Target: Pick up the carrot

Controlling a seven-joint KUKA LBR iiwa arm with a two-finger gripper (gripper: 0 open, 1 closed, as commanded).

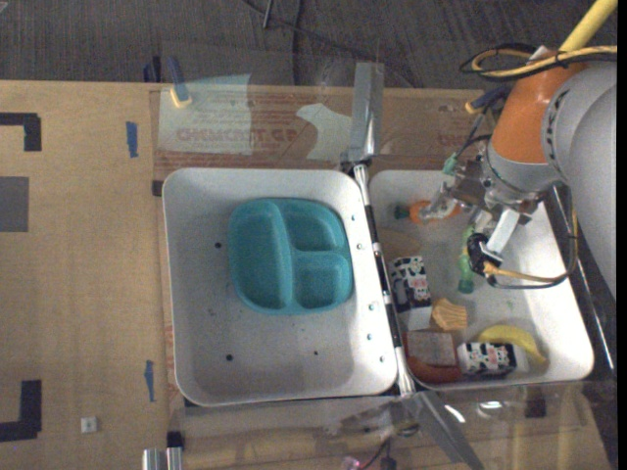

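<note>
pale wooden bench (78, 292) fills most of the view, marked with blue tape strips and black corner marks, and dark carpet with loose cables runs along the top edge. two shallow white bins sit side by side on it. the left bin (196, 360) holds a teal divided plate (291, 255). the right bin (563, 336) holds a clutter of play food: a cow-print carton (409, 280), a second cow-print carton (488, 357) next to a banana (514, 339), a tan wedge (450, 313), a brownish block (433, 346) and a slim green item (466, 267) too small to name. the carrot (423, 211) lies near the back of the right bin, orange with a green tip, its right end hidden behind the gripper (453, 199). the arm (549, 125) reaches in from the right, its orange band above the wrist, tool angled down toward the carrot. whether the gripper is clamped on the carrot or apart beside it is not something i can tell. a sheet of clear plastic (255, 120) lies behind the bins.
</note>
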